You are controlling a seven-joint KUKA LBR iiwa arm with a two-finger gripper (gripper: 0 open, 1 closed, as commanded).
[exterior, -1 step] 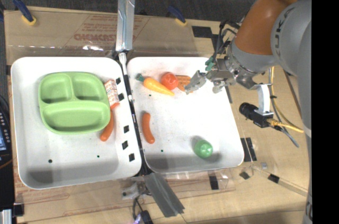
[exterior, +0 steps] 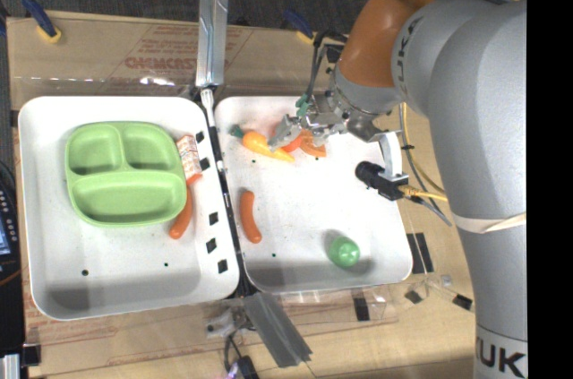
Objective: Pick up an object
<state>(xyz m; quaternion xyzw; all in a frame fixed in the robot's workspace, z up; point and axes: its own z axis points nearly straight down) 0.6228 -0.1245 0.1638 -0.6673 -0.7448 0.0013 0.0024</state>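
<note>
Gripper [exterior: 298,128] is down at the far side of the right white bin [exterior: 380,229], over an orange plastic carrot [exterior: 265,145]; whether it grasps anything I cannot tell. Crowded orange pieces there risk a glancing, failed pinch.

A robotics lab: the KUKA arm [exterior: 448,55] reaches over two white bins [exterior: 54,279] clamped to a cardboard-covered bench [exterior: 107,46], with loose cables [exterior: 430,189] beside the arm and toy food lying in the bins.
</note>
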